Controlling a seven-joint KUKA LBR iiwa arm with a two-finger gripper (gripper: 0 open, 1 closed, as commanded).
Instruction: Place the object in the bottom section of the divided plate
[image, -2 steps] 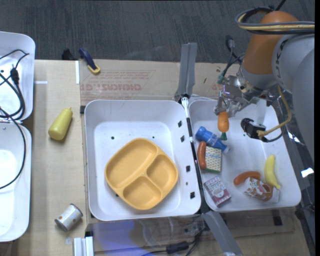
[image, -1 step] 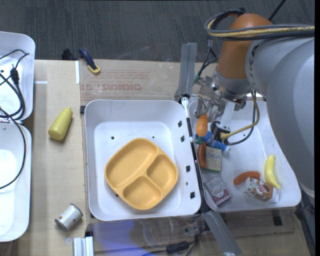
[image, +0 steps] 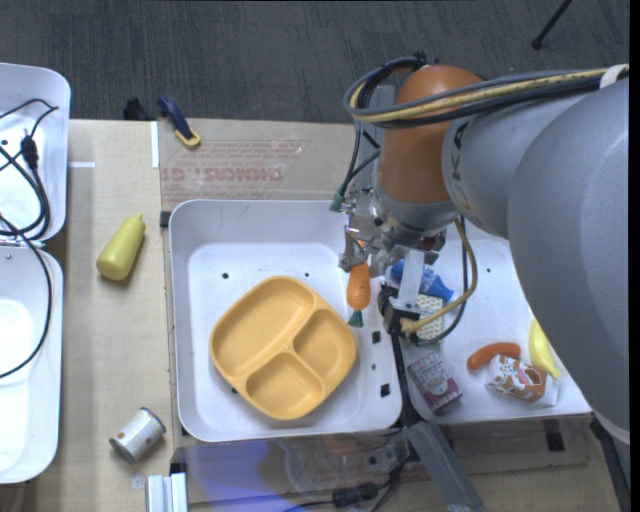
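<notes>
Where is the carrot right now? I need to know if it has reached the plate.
In the camera view the carrot hangs at the hand, over the left bin, just past the upper right rim of the yellow divided plate, not in any section.

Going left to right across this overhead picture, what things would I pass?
Yellow squeeze bottle → small metal can → yellow divided plate → toy carrot at the gripper → grey packet → orange sausage → banana.

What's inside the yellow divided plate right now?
The divided plate shows three bare compartments with nothing in them. The carrot hangs at the gripper beside its upper right rim, not inside.
</notes>
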